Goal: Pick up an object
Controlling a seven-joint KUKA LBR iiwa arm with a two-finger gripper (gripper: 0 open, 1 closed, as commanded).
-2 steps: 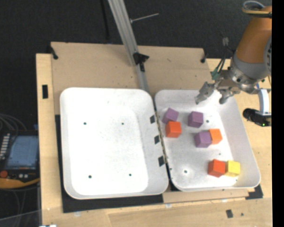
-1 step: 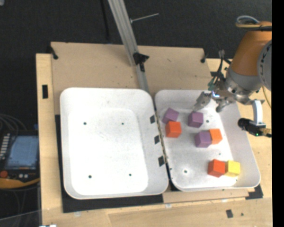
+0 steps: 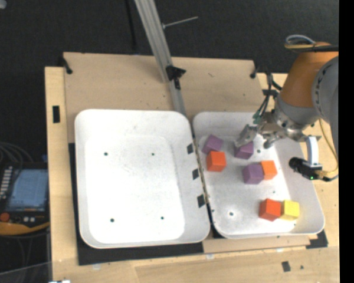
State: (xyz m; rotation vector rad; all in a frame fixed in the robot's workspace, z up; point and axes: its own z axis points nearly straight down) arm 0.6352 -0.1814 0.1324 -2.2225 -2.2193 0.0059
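The pale tan wooden tabletop (image 3: 124, 81) looks like matt, unvarnished board, and the two shallow white plastic bins on it, the left one (image 3: 135, 175) and the right one (image 3: 301, 217), have a smooth, faintly speckled finish with little gloss. The small cubes in the right bin, purple (image 3: 253, 173), orange (image 3: 216, 161) and yellow (image 3: 291, 209), look like matt foam or soft plastic with no shine. Rising from the tabletop's far side, a slanted silver pole (image 3: 153, 28) looks like ribbed brushed metal, and the arm's orange band (image 3: 304, 78) near the right bin is smooth with a soft sheen.
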